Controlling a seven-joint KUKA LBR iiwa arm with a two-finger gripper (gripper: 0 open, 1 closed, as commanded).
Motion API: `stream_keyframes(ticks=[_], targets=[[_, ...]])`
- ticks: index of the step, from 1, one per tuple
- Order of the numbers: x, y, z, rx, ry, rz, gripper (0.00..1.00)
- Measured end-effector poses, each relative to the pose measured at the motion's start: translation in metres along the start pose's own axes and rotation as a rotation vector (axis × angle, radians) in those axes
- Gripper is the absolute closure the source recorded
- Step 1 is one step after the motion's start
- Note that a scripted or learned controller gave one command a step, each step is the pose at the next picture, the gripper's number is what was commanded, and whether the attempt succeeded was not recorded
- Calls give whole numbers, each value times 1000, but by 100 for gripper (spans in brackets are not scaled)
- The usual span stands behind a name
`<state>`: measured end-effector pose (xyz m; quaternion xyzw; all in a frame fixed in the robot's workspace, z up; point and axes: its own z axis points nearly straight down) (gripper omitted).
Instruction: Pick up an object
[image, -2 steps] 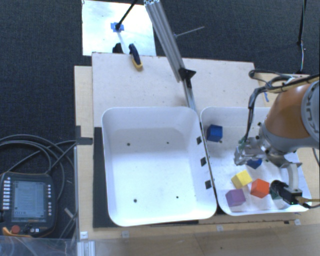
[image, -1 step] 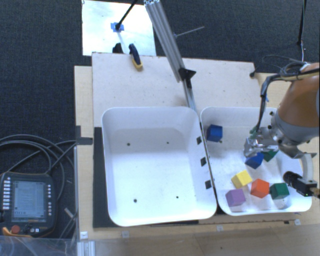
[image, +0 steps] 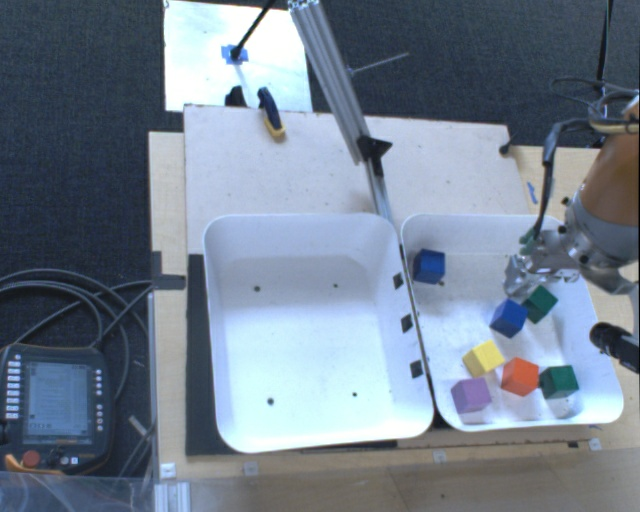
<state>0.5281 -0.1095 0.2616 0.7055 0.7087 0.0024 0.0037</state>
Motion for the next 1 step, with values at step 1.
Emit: stream_keyframes(ticks=[1], targets=[[50, 8, -5, 5, 3, -6, 100]])
